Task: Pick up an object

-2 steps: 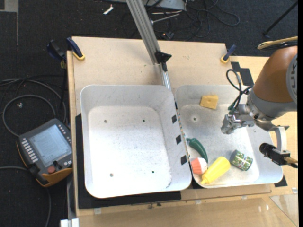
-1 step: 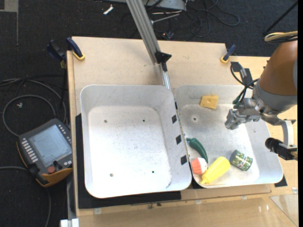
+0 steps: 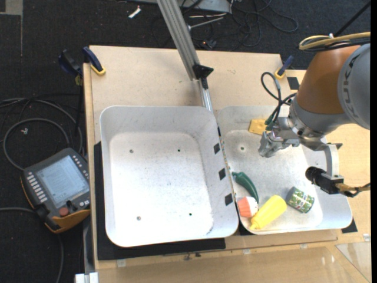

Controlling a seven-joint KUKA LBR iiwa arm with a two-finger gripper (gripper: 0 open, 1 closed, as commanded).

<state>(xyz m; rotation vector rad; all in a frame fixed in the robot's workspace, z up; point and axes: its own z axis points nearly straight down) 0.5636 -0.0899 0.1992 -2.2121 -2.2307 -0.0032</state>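
Observation:
The right bin [image 3: 330, 220] holds a yellow bottle-shaped object [image 3: 269, 211] near its front, touching a small red-and-white piece [image 3: 247, 205]. A dark green curved object [image 3: 246, 184] lies by the bin's left wall. A green patterned can [image 3: 301, 200] rests at the front right. A flat yellow piece [image 3: 257, 126] sits at the back of the bin. My gripper [image 3: 268, 147] hangs over the middle of the right bin, just in front of the yellow piece and apart from the other objects. Nothing shows beneath its tip.
The left bin [image 3: 112, 158] lies beside the right one, their walls meeting in the middle. A grey metal strut [image 3: 179, 34] slants down from the back to the bins' junction. A teach pendant [image 3: 56, 184] sits off the bench at left. Cables [image 3: 272, 93] hang near the wrist.

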